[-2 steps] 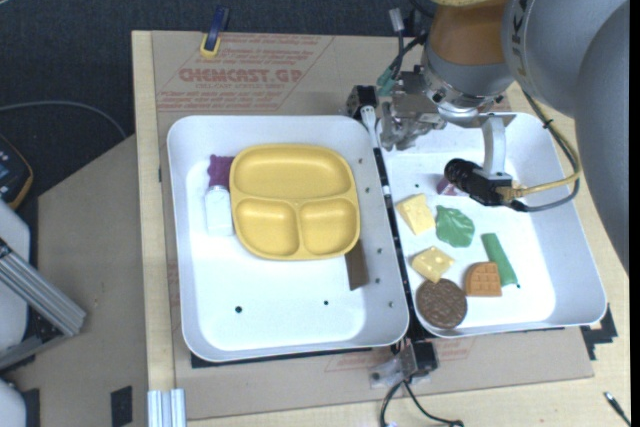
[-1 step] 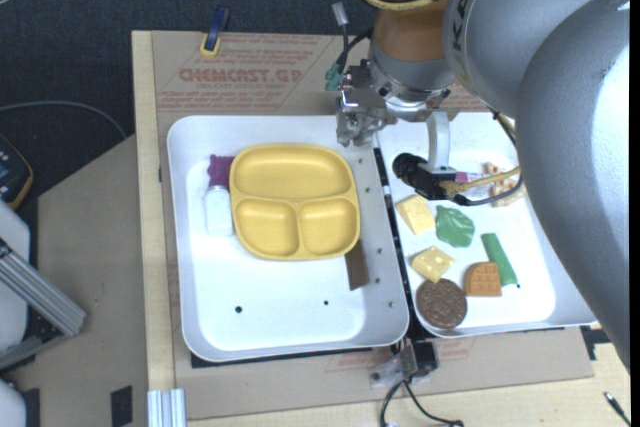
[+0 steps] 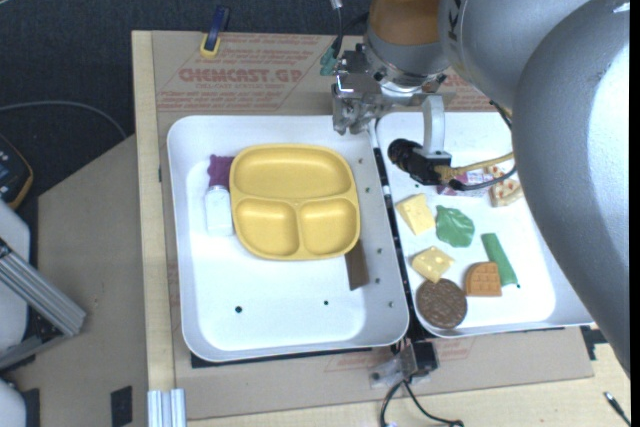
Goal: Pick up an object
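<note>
- Nothing is picked up yet. The end effector (image 3: pixel 352 111) hangs over the far rim of the left bin (image 3: pixel 280 305), close to the divide between the two bins.
- I can't tell if it is released or clenched, as the wrist hides the business end. Nothing shows in its hold.
- The nearest candidate is the yellow divided plate (image 3: pixel 295 200), flat in the left bin, with its far right corner just below the end effector.
- A purple piece (image 3: pixel 219 169) and a white piece (image 3: pixel 217 212) lie against the plate's left edge, and a brown block (image 3: pixel 357 268) sits at its near right corner.
- The right bin (image 3: pixel 525 303) is crowded with toy food: cheese wedges, a green lump (image 3: pixel 456 226), a green bar (image 3: pixel 497 258) and a round brown cookie (image 3: pixel 441 304).
- By my read, the descent, the grip and the lift are all still to do.
- The bench (image 3: pixel 250 75) is topped with brown printed board, with a blue-and-yellow clip (image 3: pixel 213 33) at its far edge. The floor (image 3: pixel 80 5) around it is dark, with cables trailing across it.
</note>
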Controlling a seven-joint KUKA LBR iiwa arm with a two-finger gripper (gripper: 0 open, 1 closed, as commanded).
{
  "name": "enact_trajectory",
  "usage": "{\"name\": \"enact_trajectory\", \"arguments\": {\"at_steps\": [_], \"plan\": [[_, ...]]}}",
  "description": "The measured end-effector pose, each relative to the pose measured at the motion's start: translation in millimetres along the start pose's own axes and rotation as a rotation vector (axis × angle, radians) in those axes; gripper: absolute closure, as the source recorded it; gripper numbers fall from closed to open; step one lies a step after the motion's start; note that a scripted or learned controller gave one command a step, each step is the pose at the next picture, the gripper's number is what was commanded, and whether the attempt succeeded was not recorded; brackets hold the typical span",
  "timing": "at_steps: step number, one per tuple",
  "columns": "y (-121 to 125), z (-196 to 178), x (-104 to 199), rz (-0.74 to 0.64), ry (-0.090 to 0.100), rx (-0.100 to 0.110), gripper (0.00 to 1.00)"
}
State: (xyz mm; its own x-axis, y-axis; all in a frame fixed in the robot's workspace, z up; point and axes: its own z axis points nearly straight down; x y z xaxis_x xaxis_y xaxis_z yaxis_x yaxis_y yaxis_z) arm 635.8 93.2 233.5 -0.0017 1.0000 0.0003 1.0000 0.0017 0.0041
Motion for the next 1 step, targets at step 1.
{"name": "enact_trajectory", "arguments": {"at_steps": [1], "plan": [[-0.3, 4.6, 2.1, 0.002, -0.001, 0.005, 1.00]]}}
